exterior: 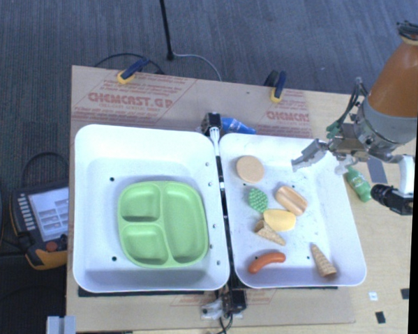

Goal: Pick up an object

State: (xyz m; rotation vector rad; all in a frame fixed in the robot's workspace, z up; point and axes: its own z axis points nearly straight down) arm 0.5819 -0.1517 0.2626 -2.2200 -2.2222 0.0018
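The right bin (352,269) holds several toy foods: a round tan biscuit (250,169), a green waffle piece (257,199), a hot dog bun (291,199), a yellow piece (279,219) on a tan wedge (270,234), a red sausage (267,261) and a cone (323,260). My gripper (326,164) hangs over the bin's far right corner, up and to the right of the bun. It is open, one grey finger (306,156) splayed left, with nothing between the fingers.
The left bin (91,146) holds a green divided plate (164,222). A blue item (236,125) lies behind the bins' divider. Clamps (132,71) (276,89) grip the board's far edge. A green object (358,185) sits just outside the right bin.
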